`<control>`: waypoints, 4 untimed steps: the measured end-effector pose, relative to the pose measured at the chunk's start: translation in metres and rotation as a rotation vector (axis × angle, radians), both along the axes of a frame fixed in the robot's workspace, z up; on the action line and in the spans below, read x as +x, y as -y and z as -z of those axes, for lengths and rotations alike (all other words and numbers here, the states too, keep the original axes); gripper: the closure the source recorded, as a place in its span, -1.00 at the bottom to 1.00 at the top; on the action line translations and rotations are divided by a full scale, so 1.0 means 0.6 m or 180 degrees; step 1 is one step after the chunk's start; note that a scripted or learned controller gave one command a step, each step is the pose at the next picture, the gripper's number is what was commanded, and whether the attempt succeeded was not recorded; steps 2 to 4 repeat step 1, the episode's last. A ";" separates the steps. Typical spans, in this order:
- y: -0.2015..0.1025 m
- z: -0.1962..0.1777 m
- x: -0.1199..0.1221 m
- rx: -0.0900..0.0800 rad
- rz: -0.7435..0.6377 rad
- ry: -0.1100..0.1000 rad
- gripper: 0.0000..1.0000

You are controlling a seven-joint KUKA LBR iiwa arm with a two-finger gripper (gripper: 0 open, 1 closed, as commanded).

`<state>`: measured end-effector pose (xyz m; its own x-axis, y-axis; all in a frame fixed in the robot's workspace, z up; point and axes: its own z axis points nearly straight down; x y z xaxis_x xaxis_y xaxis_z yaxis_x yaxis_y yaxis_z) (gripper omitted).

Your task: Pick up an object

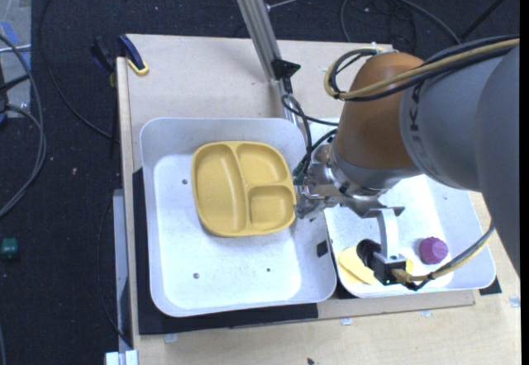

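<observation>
Surroundings: dark floor with loose black cables around a pale wooden bench [207, 78]; slanted metal pole [252, 8] crossing from the top edge down to the bench.
Bench clutter: blue and yellow clamp [132, 56] at the far left corner.
Left bin [178, 272]: shallow, white, square with rounded corners; held one item.
Yellow tray [244, 187]: three-compartment plate, lay flat in the upper middle of the left bin, right edge close to the bin's right wall.
Right bin [463, 260]: white, largely covered by the arm.
Purple object [432, 250]: small, rounded, rested in the right bin near its right side.
Yellow object [354, 266]: flat and pale, lay at the near left of the right bin, partly under the gripper hardware.
Arm [446, 116]: grey body with orange band [376, 120], entered from the right, wrist hung over the divide between the two bins.
Gripper [307, 196]: sat just beside the right rim of the yellow tray, at the left bin's right wall; contact with the tray could not be confirmed.
Gripper state: could not be told, hidden by the wrist.
Held item: none seen.
</observation>
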<state>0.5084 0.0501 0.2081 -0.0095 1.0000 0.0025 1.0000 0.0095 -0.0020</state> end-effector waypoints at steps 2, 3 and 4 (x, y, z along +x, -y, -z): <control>-0.074 -0.014 -0.022 -0.0003 0.0004 0.0005 1.00; -0.074 -0.014 -0.022 -0.0003 0.0004 0.0005 1.00; -0.074 -0.014 -0.022 -0.0003 0.0004 0.0005 1.00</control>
